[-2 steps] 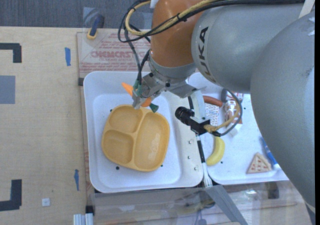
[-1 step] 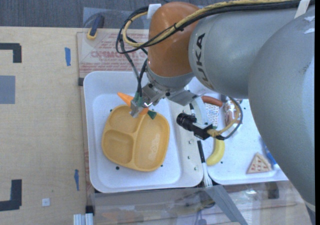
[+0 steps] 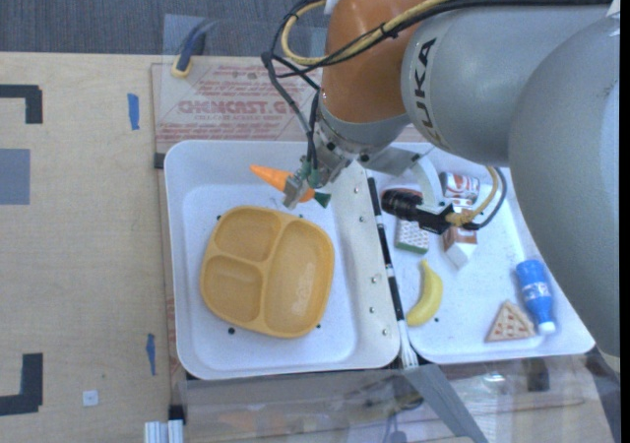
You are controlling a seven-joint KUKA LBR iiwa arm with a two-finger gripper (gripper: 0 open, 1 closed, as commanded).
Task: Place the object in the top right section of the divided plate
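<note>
**Carrot beside the plate's far rim, gripper over its leafy end**

Left bin [image 3: 182, 264]: holds a yellow divided plate [image 3: 266, 272], sitting slightly skewed on the bin floor. It has three sections, two smaller ones on the left and one large one on the right. Nothing rests in any of them.

Just beyond the plate's far edge, between the plate and the bin's back wall, is a toy carrot [image 3: 268, 175]. Its long axis runs at a slant from upper left to lower right. The orange pointed tip faces left and a little away from the camera, and the green top faces right, toward the strip between the bins. The carrot is outside the plate, close to its upper right corner. Cannot tell whether it touches the rim.

Gripper [image 3: 294, 195]: reaches down at the carrot's right half, near the green end, and covers part of it. From this angle I cannot tell whether it is spread, closed or pinching the carrot. The orange band [image 3: 364, 47] and the grey arm [image 3: 472, 67] loom above and to the right.

Right bin [image 3: 472, 348]: a green-and-white block [image 3: 413, 235] lies near the dividing wall and a banana [image 3: 426, 295] lies below it. A red-and-white can [image 3: 459, 184] sits toward the back. A pizza slice [image 3: 509, 324] is near the front edge, and a blue bottle [image 3: 535, 295] is just beside it on the right.
</note>
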